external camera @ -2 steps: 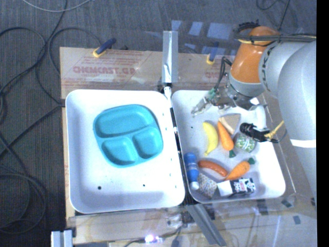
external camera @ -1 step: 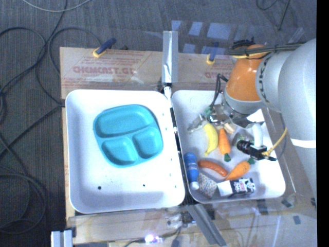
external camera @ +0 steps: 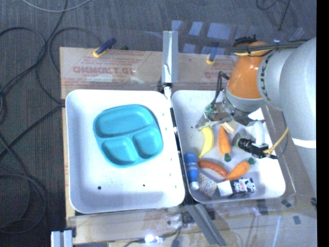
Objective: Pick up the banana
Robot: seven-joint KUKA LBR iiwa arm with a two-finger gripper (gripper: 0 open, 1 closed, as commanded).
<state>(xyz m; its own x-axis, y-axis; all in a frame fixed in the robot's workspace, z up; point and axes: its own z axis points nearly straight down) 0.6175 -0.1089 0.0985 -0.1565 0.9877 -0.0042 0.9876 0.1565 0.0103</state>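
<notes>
Bench (external camera: 113,71) with two white bins, claw (external camera: 212,118) at banana's (external camera: 206,140) twelve o'clock, grip state unclear, carrot (external camera: 224,142) at banana's three o'clock

Bench (external camera: 77,68) bearing two white bins (external camera: 85,189) side by side.

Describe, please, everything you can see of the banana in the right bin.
The banana is small, plain yellow and smooth, apparently a plastic toy. It lies flat on the floor of the right bin, gently curved, running top to bottom in the view, its upper tip just under the hand. A carrot lies alongside on its right, very close. The blue bottle sits near its lower end. Nothing visibly grips it.
</notes>
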